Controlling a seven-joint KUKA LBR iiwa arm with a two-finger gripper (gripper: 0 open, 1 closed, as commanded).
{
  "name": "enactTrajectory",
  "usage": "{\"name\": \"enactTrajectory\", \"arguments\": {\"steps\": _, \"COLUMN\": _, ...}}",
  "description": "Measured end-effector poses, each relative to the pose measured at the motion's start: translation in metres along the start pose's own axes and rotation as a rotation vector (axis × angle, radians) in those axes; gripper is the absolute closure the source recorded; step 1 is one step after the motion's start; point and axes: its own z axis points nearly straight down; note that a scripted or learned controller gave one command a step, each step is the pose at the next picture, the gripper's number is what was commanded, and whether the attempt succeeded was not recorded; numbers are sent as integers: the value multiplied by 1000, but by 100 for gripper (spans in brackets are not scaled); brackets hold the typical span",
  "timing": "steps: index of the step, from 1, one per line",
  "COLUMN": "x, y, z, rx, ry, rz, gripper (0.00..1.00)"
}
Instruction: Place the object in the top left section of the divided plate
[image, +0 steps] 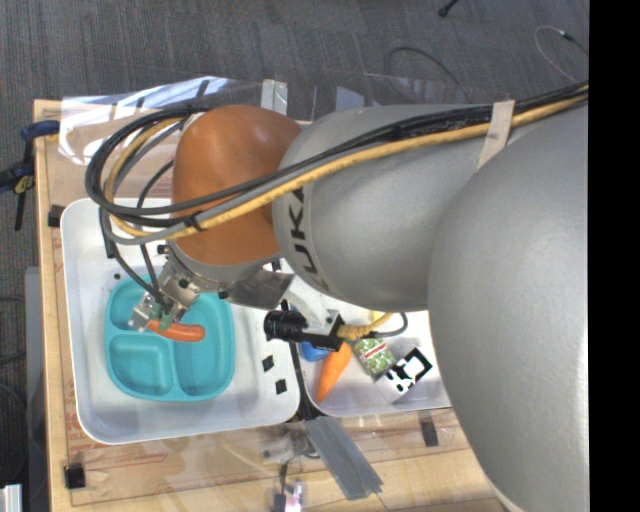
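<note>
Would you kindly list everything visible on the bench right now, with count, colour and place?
Bins: two, white, side by side on the bench.
Divided plate: one, turquoise, in the left bin.
Toy hot dog: one, orange-red, on the plate's upper part, at the gripper's tip.
Toy carrot: one, orange, in the right bin near the divider.
Blue object: one, partly hidden, beside the carrot.
Small green-and-red item: one, right bin; kind unclear.
Black-and-white marker tag: one, right bin.
Arm: one, grey with orange band, reaching from the right.
Gripper: one, over the plate.
</note>
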Motion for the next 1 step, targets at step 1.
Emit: {"name": "enactTrajectory", "arguments": {"steps": 1, "x": -1, "y": 0, "z": 0, "rx": 0, "ry": 0, "rz": 1, "gripper": 0}}
